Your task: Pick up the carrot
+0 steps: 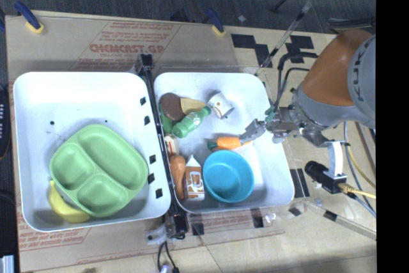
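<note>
The carrot (227, 142), small and orange with a green tip at its left end, lies in the right bin (276, 166) just above the blue bowl (227, 176). My gripper (252, 130) reaches in from the right and sits low over the carrot's right end, touching or nearly touching it. From this angle I cannot make out whether anything is held.
In the right bin are also a green bottle (190, 123), a brown-and-tan ice-cream toy (174, 105), a small white can (220, 105), a sausage (177, 169) and a small carton (195, 183). The left bin (32, 99) holds a green divided plate (99, 169) over a yellow object (62, 209).
</note>
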### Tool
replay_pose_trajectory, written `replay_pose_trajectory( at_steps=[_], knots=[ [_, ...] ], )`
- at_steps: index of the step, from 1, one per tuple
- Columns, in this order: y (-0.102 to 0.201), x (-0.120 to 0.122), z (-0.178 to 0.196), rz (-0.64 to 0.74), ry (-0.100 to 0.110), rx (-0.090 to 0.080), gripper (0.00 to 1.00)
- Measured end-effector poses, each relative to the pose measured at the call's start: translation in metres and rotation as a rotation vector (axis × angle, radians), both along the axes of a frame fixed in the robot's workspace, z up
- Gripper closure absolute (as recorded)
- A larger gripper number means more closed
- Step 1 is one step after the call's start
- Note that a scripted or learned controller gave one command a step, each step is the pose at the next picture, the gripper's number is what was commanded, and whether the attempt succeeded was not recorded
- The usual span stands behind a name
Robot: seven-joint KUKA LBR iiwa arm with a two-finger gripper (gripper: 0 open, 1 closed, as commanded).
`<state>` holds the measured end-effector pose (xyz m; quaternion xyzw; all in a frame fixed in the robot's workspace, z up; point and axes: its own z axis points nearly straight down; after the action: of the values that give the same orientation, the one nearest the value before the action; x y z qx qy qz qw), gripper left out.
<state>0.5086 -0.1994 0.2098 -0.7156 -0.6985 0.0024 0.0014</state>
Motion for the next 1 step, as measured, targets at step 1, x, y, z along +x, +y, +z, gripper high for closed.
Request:
replay_pose_trajectory(
  at_steps=[1],
  knots=[
    [0.0092, 0.035, -0.1024, -0.005, -0.014, -0.004, 0.0]
  ],
)
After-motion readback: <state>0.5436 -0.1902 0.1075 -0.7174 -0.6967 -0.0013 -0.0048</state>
